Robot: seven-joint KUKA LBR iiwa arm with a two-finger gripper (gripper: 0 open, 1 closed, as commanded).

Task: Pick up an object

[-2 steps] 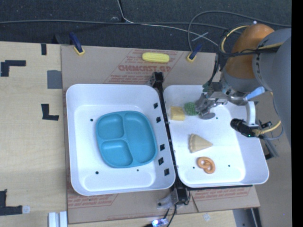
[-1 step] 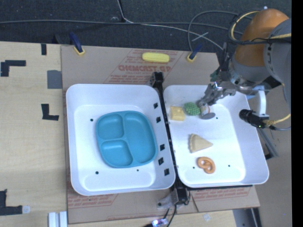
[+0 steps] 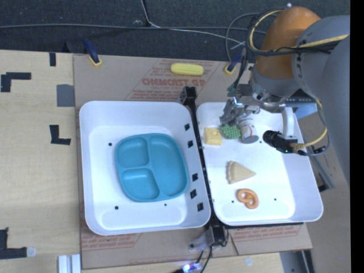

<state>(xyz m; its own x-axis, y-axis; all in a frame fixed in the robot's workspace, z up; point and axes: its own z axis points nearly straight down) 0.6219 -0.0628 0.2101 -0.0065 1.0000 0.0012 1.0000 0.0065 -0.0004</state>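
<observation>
In the right bin, near its back edge, the tool hangs low over a cluster of small items. Just below its tip lies a green object, seemingly touching it. A yellow block sits just left of it, a small can just right. Whether the tool is wide, narrow or gripping anything cannot be told. A cheese wedge and pretzel lie well nearer the front.

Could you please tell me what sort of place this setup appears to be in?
Probably a robotics lab bench: an arm reaches over two white bins, toy food like a pretzel lies inside, and cables trail behind.
</observation>
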